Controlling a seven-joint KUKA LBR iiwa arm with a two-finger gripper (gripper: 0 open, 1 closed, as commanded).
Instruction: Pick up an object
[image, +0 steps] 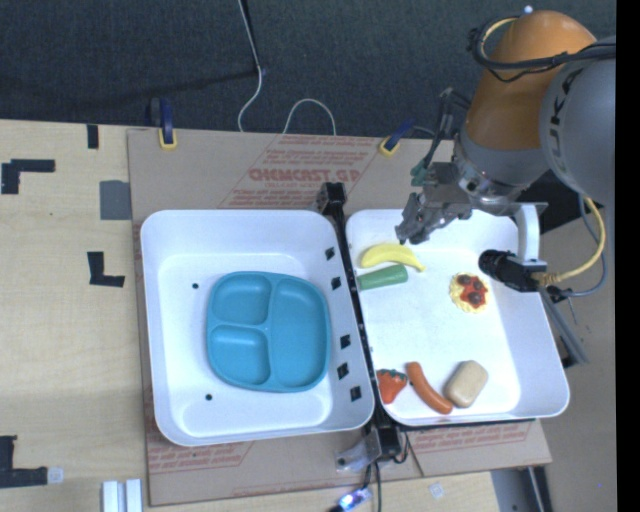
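Observation:
The right bin (500, 330) holds a yellow banana (389, 257) and a green cucumber-like piece (382, 279) near its far left corner. A small pizza-like toy (469, 292) lies toward the right wall. A red carrot or pepper (392, 384), an orange sausage (427, 389) and a tan bread roll (465, 383) lie along the near edge. My gripper (413, 232) hangs just above and right of the banana, its dark fingers pointing down-left, with nothing seen between them.
The left bin (170, 250) holds a blue divided plate (267, 331). A black divider strip (345, 300) separates the bins. The grey arm with its orange band (520, 70) fills the upper right. A yellow cable (590, 250) loops beside the right bin.

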